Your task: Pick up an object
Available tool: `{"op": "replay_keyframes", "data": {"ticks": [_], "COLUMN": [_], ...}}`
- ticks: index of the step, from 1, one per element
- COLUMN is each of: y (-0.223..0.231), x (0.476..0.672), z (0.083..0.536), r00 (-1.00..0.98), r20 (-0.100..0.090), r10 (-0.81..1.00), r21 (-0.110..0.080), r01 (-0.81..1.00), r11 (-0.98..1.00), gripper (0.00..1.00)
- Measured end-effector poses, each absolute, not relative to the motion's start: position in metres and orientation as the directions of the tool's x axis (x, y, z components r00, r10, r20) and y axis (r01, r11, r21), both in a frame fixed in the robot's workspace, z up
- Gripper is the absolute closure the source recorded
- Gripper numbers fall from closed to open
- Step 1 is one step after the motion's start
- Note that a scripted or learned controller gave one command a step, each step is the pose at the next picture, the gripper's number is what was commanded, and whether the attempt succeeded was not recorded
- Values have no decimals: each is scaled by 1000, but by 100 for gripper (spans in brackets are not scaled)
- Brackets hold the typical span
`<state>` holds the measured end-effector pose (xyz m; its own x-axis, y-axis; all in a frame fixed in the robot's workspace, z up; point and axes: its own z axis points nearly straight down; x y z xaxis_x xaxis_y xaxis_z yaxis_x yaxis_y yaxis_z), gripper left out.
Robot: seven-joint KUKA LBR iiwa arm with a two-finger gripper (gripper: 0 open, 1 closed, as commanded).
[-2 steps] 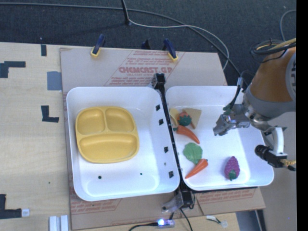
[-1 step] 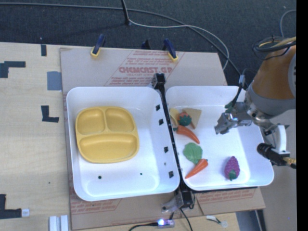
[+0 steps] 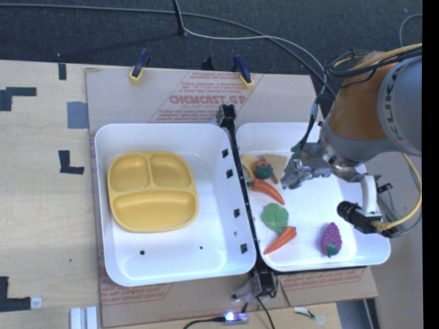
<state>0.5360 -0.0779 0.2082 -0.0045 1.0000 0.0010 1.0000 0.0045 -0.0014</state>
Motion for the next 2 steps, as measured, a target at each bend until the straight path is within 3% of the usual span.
{"op": "replay_keyframes", "data": {"ticks": [2], "y": [22], "x": [558], "z": [200], "r00": [-4], "r20": [1], "r10": [1000], "r21": [-1], "r01": [1000], "r11": [4], "gripper": [100]}}
